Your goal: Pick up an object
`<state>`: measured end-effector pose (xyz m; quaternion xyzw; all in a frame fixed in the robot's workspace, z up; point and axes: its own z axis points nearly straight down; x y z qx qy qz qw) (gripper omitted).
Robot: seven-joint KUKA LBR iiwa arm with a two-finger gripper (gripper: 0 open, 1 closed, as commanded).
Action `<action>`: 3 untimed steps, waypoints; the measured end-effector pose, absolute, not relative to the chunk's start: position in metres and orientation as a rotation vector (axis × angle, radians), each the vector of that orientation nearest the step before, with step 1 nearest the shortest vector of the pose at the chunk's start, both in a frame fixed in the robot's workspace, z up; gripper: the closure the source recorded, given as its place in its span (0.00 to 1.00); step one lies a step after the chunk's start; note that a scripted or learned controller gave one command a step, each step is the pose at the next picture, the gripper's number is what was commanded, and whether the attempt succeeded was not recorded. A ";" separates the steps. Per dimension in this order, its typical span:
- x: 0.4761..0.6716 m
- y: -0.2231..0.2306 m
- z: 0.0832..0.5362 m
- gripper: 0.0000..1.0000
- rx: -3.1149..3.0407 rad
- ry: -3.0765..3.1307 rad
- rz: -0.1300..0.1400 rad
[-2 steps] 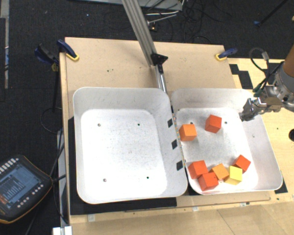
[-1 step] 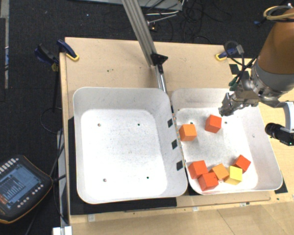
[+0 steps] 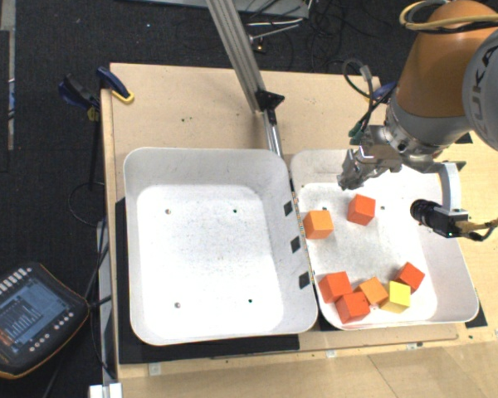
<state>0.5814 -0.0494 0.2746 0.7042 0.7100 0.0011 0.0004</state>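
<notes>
tool (image 3: 353, 175): up over the right bin (image 3: 448, 305), just above the red block (image 3: 361, 209), grip too dark to tell | blocks: all lying in the right bin | done: nothing picked | left: go down, grab, lift

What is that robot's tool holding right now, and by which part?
Nothing: the tool hangs above the right bin, just up from a red cube, with no object between its fingers.
</notes>
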 end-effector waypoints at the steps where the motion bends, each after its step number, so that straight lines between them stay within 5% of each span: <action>1: 0.601 -0.004 0.272 1.00 2.212 2.230 0.003; 3: 0.638 0.088 0.237 1.00 2.214 2.229 0.003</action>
